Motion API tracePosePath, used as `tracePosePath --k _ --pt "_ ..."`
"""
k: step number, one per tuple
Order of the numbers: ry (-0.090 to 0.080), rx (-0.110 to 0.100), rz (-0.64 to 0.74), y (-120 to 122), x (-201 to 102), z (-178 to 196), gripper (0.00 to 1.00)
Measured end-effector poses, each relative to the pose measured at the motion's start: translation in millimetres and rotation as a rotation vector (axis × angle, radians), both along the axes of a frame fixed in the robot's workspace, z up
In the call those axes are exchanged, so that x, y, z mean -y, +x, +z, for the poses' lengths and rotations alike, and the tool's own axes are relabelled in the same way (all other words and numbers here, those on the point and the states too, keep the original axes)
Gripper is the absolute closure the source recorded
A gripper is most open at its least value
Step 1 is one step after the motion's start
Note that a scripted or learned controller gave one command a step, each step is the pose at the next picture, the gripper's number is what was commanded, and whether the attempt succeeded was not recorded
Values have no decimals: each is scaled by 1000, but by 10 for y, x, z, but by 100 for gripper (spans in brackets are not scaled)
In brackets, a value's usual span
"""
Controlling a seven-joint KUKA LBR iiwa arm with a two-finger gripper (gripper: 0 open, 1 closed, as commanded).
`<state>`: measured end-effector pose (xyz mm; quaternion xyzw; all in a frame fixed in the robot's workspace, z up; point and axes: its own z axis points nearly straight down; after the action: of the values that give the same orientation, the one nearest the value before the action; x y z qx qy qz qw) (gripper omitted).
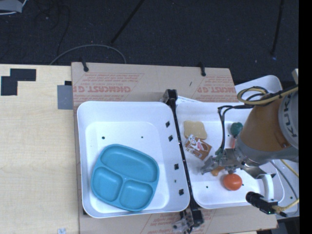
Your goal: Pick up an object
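Gripper (213, 165) low in the right bin (214, 201), fingers pointing toward the divider between bins; jaw state unreadable at this resolution, nothing visibly between them, so no hold to claim. Candidate objects all in the right bin: orange-red ball (232, 182) just beside the gripper on its near side, possibly touching the wrist hardware; crinkled snack wrapper (198, 147) just up-left of the fingertips; tan sponge-like block (195, 129) touching the wrapper's far edge; small teal object (236, 128) near the arm (265, 130), partly hidden behind cabling. Left bin (87, 130) holding a blue divided plate (126, 177), flat on the floor. Handling guesses: ball probably light, smooth, prone to rolling off a two-finger pinch unless taken square across the widest part, straight down. Wrapper likely light and soft, slippery film, crumples under pressure; best pinched across a raised fold or the narrow middle, not flat on the face. Tan block looks soft and compliant, forgiving, good friction; grab across the short sides. Plate stiff but too wide and too flat, only a rim pinch possible, poor pick. Nearest practical target judged to be the wrapper or ball. Risk: fingertips nudging wrapper into the block, or ball skating toward the bin wall. Task not yet done.
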<state>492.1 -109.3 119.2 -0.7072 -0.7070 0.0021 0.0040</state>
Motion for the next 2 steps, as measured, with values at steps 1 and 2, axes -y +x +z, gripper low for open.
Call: tracePosePath --k 1,2 --pt "-1 4 0 -5 -9 -330 0" --pt "-1 6 -6 4 4 -208 100"
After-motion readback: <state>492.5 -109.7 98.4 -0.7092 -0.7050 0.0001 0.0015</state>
